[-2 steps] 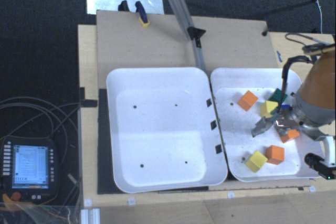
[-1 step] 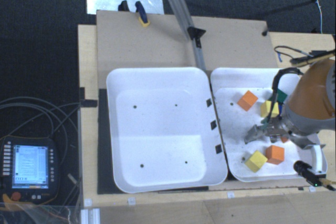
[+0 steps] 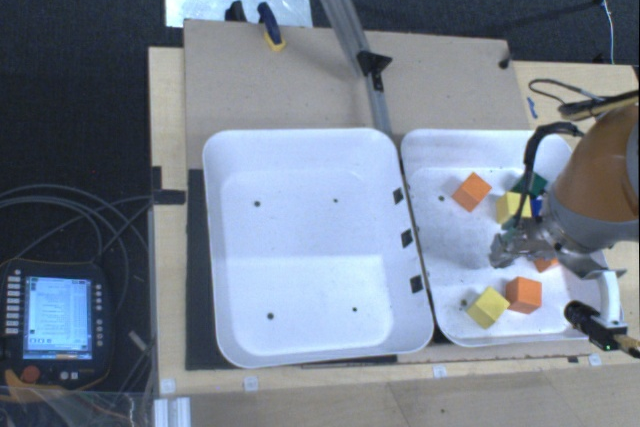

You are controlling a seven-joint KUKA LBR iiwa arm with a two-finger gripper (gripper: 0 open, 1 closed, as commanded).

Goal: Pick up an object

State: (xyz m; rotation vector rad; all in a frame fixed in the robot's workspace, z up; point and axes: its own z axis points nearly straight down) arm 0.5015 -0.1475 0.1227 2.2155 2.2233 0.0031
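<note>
End effector [image 3: 512, 248] over smooth white bin [image 3: 437, 155], matte cubes [image 3: 489, 307]

Two white bins side by side on the bench; left bin [image 3: 300, 245] holds nothing but small dark marks. Right bin [image 3: 440, 155] holds blocks: orange cube [image 3: 471, 191] toward the back, yellow block [image 3: 489, 307] and orange block [image 3: 523, 294] near the front rim, just beside each other, another yellow block [image 3: 511, 206] partly behind the arm. Gripper [image 3: 510, 247] low over the bin between these. Teach pendant [image 3: 55, 320] off the bench at left.
</note>
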